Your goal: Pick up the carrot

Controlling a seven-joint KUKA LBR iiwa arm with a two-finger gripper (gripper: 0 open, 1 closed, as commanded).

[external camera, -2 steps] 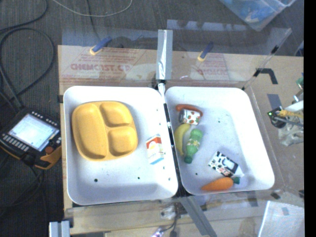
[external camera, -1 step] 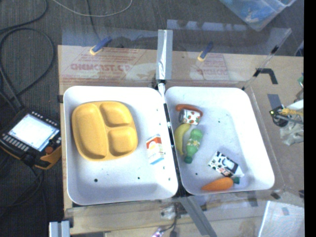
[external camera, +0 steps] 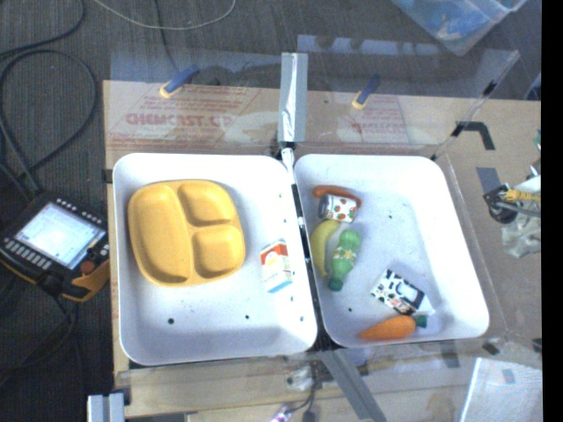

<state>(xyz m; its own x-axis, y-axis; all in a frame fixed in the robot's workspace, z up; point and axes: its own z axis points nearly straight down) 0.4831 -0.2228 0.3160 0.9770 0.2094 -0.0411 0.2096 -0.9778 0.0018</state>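
Note:
The carrot [external camera: 388,328] is orange with a small green tip on its right end. It lies flat on its side near the front wall of the right white bin [external camera: 457,236], pointing left. A black-and-white packet [external camera: 400,293] lies just behind it, close to its green end, and I cannot tell whether the two touch.
The right bin also holds a green bottle [external camera: 344,255], a banana [external camera: 322,240], a small can [external camera: 339,207] and a sausage [external camera: 337,192], clustered at its left side. In the left bin [external camera: 141,332] are a yellow divided plate [external camera: 186,229] and a small carton [external camera: 276,265]. A handheld screen [external camera: 53,236] sits off the bench at left.

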